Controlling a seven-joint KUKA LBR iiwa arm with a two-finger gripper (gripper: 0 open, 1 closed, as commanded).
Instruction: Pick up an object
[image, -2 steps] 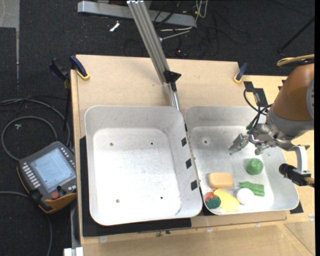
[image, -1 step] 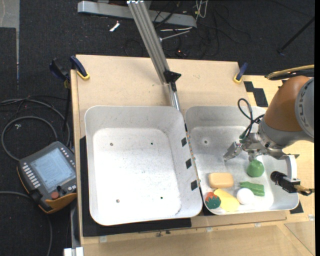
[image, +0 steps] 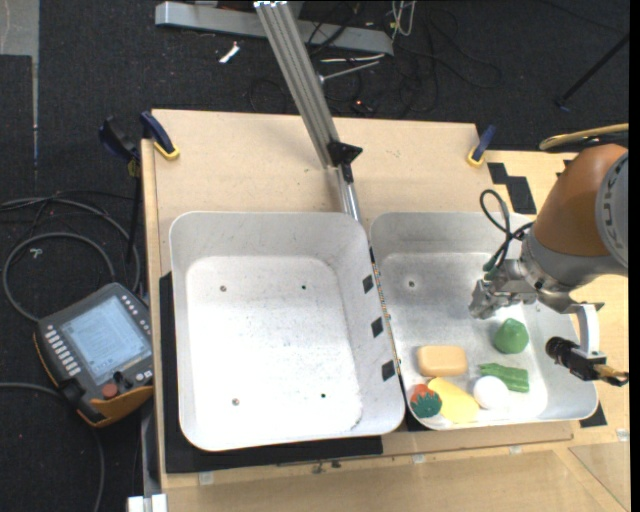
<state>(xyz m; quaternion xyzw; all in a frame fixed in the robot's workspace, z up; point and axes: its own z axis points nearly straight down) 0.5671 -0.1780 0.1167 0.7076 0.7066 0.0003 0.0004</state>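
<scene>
Over the right bin (image: 440, 262), the gripper (image: 487, 300) hangs low at the end of the grey and orange arm (image: 580, 215); the view is too coarse to judge its spread, and nothing shows between the fingers. Just below and right of it, apart from the fingertips, sits a round green object (image: 511, 336). The other things crowd the bin's near corner: a tan block (image: 442, 360) lying with its long side across the bin, a yellow piece (image: 458, 404) angled beside a red and green one (image: 425, 399), a white ball (image: 491, 392), and a green elongated piece (image: 506, 376) lying crosswise, touching the ball's top.

The left bin (image: 200, 250) is speckled white, its right rim overlapping the right bin's edge. Both rest on a pale wooden bench (image: 250, 160) with clamps at the far corners. A metal pole (image: 305, 85) slants in from the top. On the dark floor at left lie cables and a teach pendant (image: 98, 350).
</scene>
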